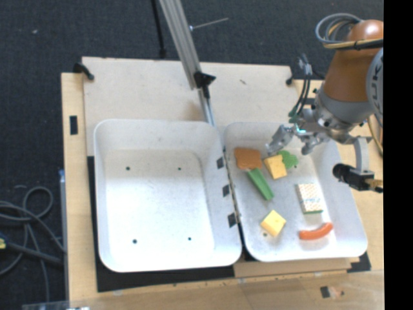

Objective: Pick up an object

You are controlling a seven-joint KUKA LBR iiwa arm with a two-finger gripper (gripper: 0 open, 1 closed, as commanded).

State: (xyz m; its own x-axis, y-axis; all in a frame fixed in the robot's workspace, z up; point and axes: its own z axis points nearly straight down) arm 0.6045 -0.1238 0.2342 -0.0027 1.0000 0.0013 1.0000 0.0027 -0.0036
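My gripper (pixel 295 143) hangs over the back of the right bin (pixel 348 237), its two fingers spread apart with nothing between them. Just below it lie a yellow block (pixel 276 167) and a small green piece (pixel 290 159). An orange-brown piece (pixel 247 158) sits to the left, with a long green stick (pixel 260 183) slanting down from it. Nearer the front lie a second yellow block (pixel 273 223), a speckled white and green block (pixel 310 197) and a red-orange sausage shape (pixel 315 232).
The left bin (pixel 155 192) stands beside the right one, with a low wall between them. A slanted aluminium post (pixel 184 44) rises behind the bins. Cables and a black fitting (pixel 352 175) hang near the right bin's right rim.
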